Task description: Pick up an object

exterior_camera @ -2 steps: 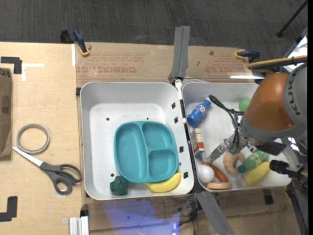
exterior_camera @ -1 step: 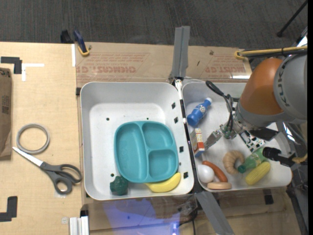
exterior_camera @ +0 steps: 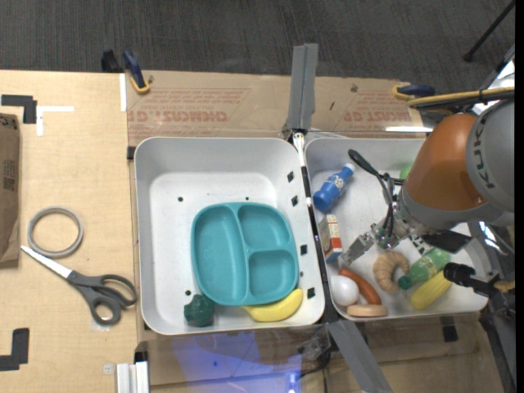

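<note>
Camera view, right bin (exterior_camera: 354, 211): gripper (exterior_camera: 383, 237) low among crowded pieces, just above a tan pastry (exterior_camera: 391, 266), with a red sausage (exterior_camera: 367, 285) and a white egg (exterior_camera: 345, 289) near on one side and a green bottle (exterior_camera: 426, 264) close on the other. Impossible to tell whether jaws apart or together (too much hidden behind wrist and orange band). Best to settle on the pastry as target, centre over its arch, come straight down without nudging the neighbours, close firmly, then lift slowly and check for something truly held. Easier alternative in case of crowding trouble: blue bottle (exterior_camera: 333, 188), lying apart near the bin's left wall.
</note>
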Tool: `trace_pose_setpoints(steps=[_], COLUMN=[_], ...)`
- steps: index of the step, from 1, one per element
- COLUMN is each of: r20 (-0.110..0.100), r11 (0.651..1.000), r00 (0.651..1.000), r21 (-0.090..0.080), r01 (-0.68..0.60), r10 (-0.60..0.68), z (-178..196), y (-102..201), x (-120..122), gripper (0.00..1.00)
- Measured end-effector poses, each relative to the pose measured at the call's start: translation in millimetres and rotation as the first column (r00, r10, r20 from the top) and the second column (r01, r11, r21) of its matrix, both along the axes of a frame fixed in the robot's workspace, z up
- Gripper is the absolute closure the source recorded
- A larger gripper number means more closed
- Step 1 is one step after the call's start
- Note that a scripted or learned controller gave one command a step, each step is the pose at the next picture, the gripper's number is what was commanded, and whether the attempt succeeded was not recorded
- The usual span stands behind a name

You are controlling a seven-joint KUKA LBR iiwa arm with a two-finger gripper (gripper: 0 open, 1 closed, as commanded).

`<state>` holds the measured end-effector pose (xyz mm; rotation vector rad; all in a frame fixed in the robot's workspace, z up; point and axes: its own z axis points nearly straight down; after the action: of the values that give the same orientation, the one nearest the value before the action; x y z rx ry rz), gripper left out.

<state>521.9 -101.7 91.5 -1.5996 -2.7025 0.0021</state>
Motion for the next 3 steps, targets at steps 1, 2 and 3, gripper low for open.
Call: trace_pose_setpoints(steps=[1, 2, 3], r20=[0.003, 0.004, 0.001], r11=[1.000, 0.996, 0.981], r00=[1.000, 0.996, 0.981], r21=[-0.001, -0.001, -0.001], r01=[0.006, 0.092, 0.195], r10=[-0.006, -0.092, -0.195], z=[1, 1, 0], y=[-26, -1, -1], x=[71, 100, 54], gripper=[0.00, 0.00, 0.00])
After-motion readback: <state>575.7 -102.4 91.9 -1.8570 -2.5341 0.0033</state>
